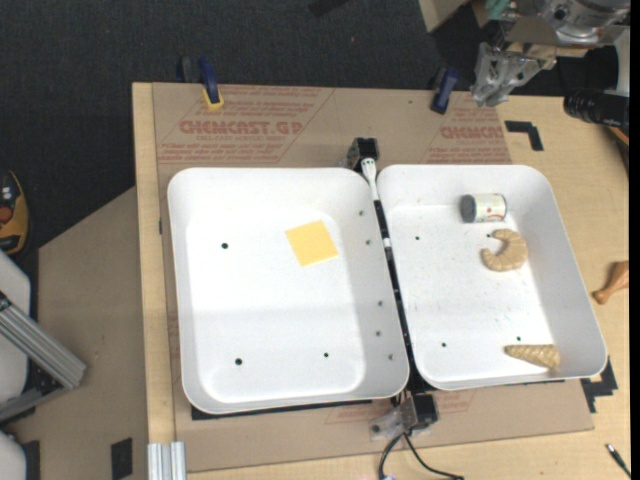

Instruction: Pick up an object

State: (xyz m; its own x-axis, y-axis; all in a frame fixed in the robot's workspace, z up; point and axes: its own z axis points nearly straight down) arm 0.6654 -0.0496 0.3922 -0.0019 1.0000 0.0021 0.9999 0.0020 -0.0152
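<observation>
Over in the right bin (560, 268), croissant (505, 251) looks light, probably rigid; pinch its fat middle; gripper (497, 76) looks spread, empty

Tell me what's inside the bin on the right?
The right bin holds three things: a small white tube with a grey cap, a tan croissant, and a tan cone near the front rim. Nothing covers them.

Red lettering is showing on the brown board (300, 118) under the bins: "CHEMCAST" followed by what looks like "G.P", with a fainter repeat of the red print lying behind the right bin, too washed out to read. Nothing else legible.
</observation>
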